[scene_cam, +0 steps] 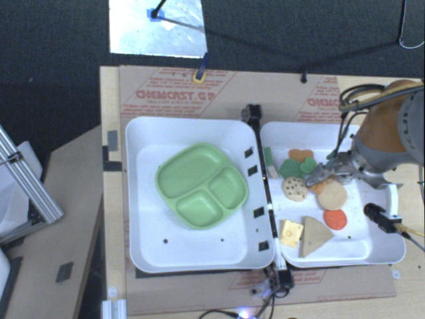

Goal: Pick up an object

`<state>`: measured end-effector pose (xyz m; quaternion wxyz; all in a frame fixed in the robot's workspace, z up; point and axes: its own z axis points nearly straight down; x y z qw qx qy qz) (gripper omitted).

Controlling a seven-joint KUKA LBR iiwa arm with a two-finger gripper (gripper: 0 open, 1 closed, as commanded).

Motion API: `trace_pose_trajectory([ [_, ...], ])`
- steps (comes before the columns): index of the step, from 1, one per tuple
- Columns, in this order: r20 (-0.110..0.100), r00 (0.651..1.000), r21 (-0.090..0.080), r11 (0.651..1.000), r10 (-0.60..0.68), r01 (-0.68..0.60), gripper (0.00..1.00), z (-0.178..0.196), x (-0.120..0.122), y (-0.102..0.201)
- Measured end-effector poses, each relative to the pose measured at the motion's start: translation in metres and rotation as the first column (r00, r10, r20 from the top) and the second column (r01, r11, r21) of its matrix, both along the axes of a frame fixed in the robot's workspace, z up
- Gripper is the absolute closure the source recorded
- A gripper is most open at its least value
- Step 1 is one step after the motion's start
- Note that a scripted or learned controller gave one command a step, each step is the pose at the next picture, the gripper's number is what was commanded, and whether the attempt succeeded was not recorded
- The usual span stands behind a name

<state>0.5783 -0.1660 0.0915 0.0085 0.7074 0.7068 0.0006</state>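
The right bin (382,248) holds play-food pieces: a speckled cookie (294,189), a round tan bun (333,196), a red tomato slice (335,219), a yellow cheese square (291,232), a tan bread wedge (315,236), orange bits (300,155) and green leafy pieces (291,169) near its left wall.

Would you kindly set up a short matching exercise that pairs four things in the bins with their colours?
Things:
1. divided plate in the left bin
2. round slice in the right bin
3. cheese cube
4. cookie

Colours:
A. yellow
B. tan with dark specks
C. pale green
D. red

Pairs: 1-C, 2-D, 3-A, 4-B
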Motion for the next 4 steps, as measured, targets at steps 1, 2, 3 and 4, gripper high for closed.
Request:
trace_pose_trajectory([
  [1, 0.005, 1.0, 0.005, 1.0, 0.002, -0.002, 0.0, 0.002, 0.006, -0.002],
  [2, 0.017, 1.0, -0.005, 1.0, 0.0, 0.0, 1.0, 0.017, 0.009, -0.006],
  [3, -0.006, 1.0, 0.009, 1.0, 0.005, -0.005, 1.0, 0.072, 0.02, -0.01],
  [4, -0.007, 1.0, 0.009, 1.0, 0.005, -0.005, 1.0, 0.127, 0.021, -0.011],
])
